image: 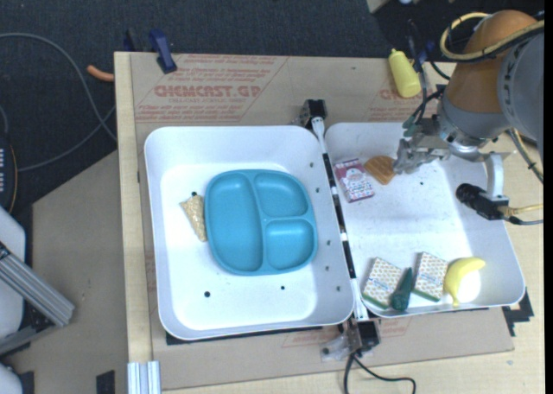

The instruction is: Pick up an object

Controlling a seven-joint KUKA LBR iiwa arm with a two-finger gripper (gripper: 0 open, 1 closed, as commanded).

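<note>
the arm point(484, 81) is seen at the upper right of the frame, reaching down into the right bin point(406, 211). the claw point(413, 157) is placed at the upper part of that bin, just beside a small tan piece point(380, 168), which may be touched by it; whether the claw is open or closed, and whether anything is held, cannot be told.

a red and white packet point(353, 181) is found just left of the tan piece, near the bin's left wall. along the lower edge of the right bin, 2 patterned packets point(382, 281) point(429, 273) are laid side by side, with a green thing point(403, 295) between them and a yellow lemon point(463, 280) at the lower right.

in the left bin point(173, 159), a blue divided plate point(259, 219) with 3 compartments is set near the middle, and a tan patterned piece point(195, 214) is laid against its left edge.

a yellow bottle point(403, 73) and a blue clamp point(162, 50) are seen on the counter point(233, 90) above the bins.
</note>
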